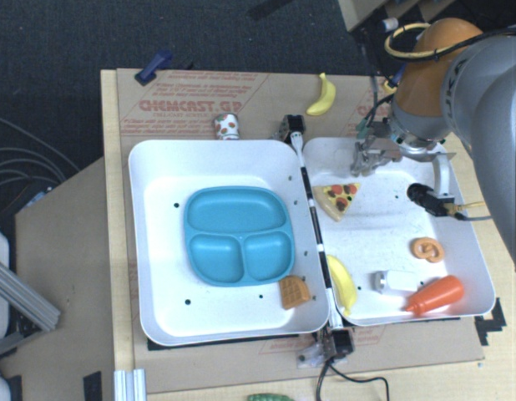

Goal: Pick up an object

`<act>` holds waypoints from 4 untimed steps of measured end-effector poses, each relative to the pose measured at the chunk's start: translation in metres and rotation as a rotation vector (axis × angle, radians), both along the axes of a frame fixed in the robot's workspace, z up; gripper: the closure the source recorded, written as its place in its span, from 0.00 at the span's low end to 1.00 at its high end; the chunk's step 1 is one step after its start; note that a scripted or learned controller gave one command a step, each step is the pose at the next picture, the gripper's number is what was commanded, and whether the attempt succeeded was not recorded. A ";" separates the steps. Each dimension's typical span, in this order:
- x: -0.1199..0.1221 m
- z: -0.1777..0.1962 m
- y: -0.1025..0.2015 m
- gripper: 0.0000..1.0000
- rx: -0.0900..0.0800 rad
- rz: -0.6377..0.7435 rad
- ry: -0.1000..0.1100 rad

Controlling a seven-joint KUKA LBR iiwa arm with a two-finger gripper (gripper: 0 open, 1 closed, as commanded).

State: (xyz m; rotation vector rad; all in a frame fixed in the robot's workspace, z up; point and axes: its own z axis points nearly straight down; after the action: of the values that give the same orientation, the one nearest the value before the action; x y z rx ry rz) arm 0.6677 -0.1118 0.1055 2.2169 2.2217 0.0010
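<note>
My gripper [365,162] hangs low over the back left part of the right bin [471,245], with nothing seen in it. A pizza slice [338,199] lies just in front of it and a little to the left. Farther forward in that bin are a brown pretzel [426,249], an orange carrot [435,295], a white and silver tube [393,281] and a yellow banana [342,284] against the left wall.
The left bin [154,224] holds a blue divided plate [238,233] and a brown waffle square [295,291]. On the cardboard behind the bins lie a second banana [321,97], a small red and white toy [227,125] and a blue object [154,68].
</note>
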 end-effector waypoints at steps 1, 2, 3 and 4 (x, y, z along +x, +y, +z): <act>0.000 0.000 0.000 0.00 0.000 0.000 0.001; 0.001 0.010 0.000 1.00 -0.001 0.000 -0.002; 0.001 0.020 0.000 1.00 -0.001 0.001 -0.005; 0.002 0.030 0.000 1.00 -0.002 0.001 -0.007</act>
State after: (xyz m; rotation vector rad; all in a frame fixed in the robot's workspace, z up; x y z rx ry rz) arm 0.6693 -0.1114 0.1360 2.2111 2.2184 0.0067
